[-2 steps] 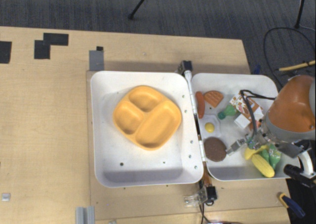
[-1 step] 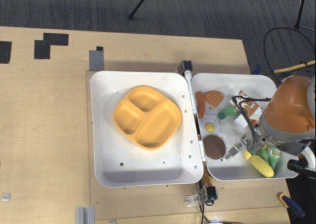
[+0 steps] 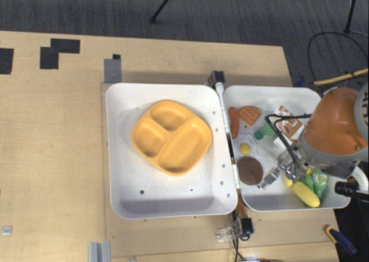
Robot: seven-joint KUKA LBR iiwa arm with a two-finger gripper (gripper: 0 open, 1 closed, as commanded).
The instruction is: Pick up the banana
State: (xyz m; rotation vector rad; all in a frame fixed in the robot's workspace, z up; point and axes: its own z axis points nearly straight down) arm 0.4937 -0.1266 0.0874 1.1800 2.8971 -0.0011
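The banana (image 3: 305,193), a short yellow piece, lies in the near right corner of the right bin (image 3: 271,96), touching a green item (image 3: 317,182). My gripper (image 3: 278,173) hangs low over the bin just left of the banana, between it and a brown disc (image 3: 250,170). The grey wrist with its orange band (image 3: 336,123) sits above and hides part of the bin's right side. Nothing can be seen held in the gripper.
The right bin also holds a red sausage (image 3: 233,121), an orange wedge (image 3: 250,115), a small green piece (image 3: 264,133), a small yellow ball (image 3: 245,149) and a printed packet (image 3: 288,123). An orange divided plate (image 3: 172,135) lies in the left bin (image 3: 124,157).
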